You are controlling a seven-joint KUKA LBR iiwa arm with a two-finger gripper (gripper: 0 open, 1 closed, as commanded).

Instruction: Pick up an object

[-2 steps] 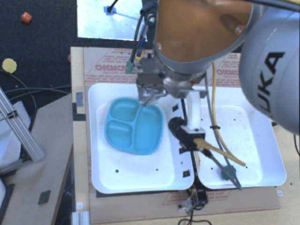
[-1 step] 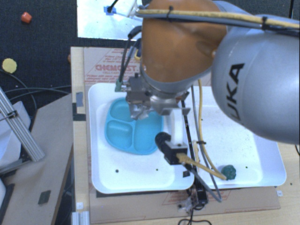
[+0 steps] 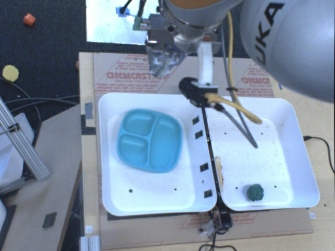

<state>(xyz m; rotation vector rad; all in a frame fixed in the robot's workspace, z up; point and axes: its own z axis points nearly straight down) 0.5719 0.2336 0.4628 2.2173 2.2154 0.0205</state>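
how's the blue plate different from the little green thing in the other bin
The blue plate is wide, flat and split into three compartments; the green lump is small, rounded and rough-looking. The plate is light blue, the lump dark green. The plate lies in the left bin near its middle; the lump sits in the right bin near the front edge. Both rest on white bin floors, apart from the gripper.

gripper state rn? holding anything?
Gripper: cannot be told from this view; it sits high above the bins' back edge, with nothing visible between its fingers. The green object lies in the right bin.
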